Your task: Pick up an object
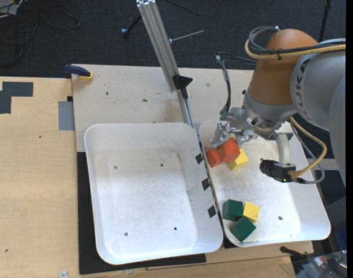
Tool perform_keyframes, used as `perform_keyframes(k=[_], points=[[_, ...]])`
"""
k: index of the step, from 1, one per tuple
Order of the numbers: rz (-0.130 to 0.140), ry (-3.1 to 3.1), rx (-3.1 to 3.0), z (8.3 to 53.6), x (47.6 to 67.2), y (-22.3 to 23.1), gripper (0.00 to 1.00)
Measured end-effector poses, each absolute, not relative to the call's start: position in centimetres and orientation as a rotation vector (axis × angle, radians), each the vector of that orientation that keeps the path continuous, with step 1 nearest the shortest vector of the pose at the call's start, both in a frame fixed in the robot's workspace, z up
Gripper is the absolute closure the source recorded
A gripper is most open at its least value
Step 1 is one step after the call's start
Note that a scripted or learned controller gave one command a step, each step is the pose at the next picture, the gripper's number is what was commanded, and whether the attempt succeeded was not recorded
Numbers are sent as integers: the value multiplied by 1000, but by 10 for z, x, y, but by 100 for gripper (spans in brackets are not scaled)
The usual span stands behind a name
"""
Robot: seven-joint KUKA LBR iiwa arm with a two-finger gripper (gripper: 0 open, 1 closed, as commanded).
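1. Camera view: the gripper [227, 136] sits low over the right bin [292, 213], close to its inner wall, with the arm [280, 74] reaching in from the right. Whether the jaws stand wide or narrow I cannot tell; the metal parts blur together.
2. Directly beneath the jaws lies an orange block [222, 154], and touching it on the arm's side is a small yellow block [240, 158]. The orange block looks like the intended target, since the tool is centred above it, but no lifted hold is visible.
3. Well apart from the jaws, toward the near rim, two green blocks [237, 219] and a second yellow block [251, 211] cluster together, untouched.
4. The left bin [106, 155] lies beyond the jaws across the divider.
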State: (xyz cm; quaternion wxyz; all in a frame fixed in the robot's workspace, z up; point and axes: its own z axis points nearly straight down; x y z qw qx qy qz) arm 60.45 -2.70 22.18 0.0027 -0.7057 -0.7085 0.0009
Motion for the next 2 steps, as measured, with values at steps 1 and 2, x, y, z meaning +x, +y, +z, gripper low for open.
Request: perform_keyframes(k=[1,2], points=[[-1,-2224,-2215,234,620,23,100],[0,-2224,-2215,238,643,71,100]])
